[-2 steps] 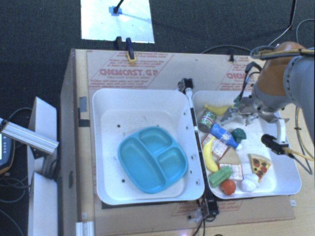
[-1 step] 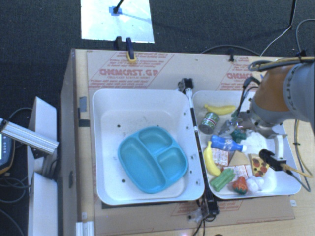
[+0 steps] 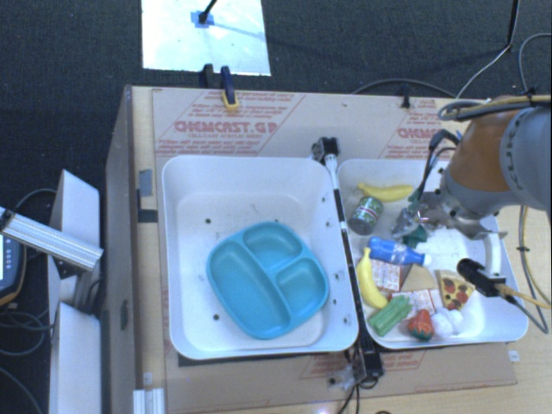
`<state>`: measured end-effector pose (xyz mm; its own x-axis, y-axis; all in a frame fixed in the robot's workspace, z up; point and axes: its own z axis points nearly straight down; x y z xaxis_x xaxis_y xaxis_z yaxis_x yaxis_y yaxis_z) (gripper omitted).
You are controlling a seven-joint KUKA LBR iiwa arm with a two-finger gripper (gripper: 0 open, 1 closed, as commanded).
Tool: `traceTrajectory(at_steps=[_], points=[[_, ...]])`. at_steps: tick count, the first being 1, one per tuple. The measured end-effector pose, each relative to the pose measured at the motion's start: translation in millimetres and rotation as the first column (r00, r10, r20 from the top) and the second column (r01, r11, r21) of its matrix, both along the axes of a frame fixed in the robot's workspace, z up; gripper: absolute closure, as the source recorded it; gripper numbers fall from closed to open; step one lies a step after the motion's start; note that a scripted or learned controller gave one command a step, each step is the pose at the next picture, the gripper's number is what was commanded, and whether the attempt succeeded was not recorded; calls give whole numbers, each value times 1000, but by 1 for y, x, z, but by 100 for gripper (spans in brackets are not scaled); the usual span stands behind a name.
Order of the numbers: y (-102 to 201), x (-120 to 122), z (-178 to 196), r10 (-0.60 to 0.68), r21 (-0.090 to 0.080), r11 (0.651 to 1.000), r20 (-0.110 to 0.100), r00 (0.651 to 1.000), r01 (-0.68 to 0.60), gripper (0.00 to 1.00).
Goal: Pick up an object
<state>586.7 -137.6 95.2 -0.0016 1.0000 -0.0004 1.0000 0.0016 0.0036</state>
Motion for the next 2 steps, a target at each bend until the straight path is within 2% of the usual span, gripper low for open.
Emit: traceTrajectory(at_steps=[1, 2], points=[[-16, -36, 88, -1, -1, 1000, 0, 1000, 1, 100], [60, 27, 148, 4, 1, 1000, 2, 1000, -4, 100]])
